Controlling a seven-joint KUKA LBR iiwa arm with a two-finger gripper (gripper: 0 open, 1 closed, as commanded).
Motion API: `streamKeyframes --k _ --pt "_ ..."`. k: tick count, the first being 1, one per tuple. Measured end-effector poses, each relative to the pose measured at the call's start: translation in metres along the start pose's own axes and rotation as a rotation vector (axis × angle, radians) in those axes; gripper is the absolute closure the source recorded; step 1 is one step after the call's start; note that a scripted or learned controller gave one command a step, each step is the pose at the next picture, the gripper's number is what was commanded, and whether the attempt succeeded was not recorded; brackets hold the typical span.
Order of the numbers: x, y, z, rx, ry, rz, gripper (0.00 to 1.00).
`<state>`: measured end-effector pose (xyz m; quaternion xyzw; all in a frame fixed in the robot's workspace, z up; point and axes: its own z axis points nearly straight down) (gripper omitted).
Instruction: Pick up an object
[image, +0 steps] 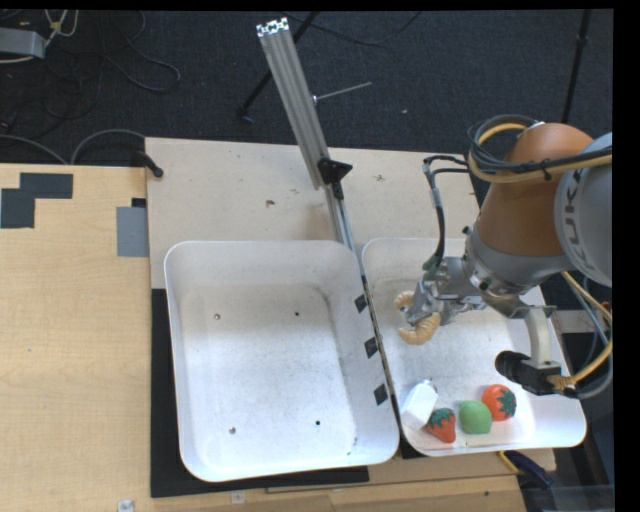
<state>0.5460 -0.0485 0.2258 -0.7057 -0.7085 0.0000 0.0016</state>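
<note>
A tan, croissant-like piece (420, 330) lies in the right bin (560, 432) near its left wall. My gripper (425, 308) is right over it, covering part of it, at the end of the grey arm with the orange band (530, 180). Whether the tan piece is gripped cannot be made out. Along the front of the same bin lie a white block (418, 402), a red strawberry (441, 426), a green lump (474, 417) and a red fruit with a green top (499, 401).
The left bin (200, 420) sits beside the right one, parted by a divider with black clips (368, 345). A slanted aluminium rail (300, 110) rises from behind the bins. Cables hang off the arm at the right.
</note>
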Motion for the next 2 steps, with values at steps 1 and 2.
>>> streamKeyframes --k 1,2 --pt "0.055 0.011 0.01 0.001 0.0 -0.001 1.0" --pt "0.099 0.02 0.014 0.001 -0.002 0.001 1.0"
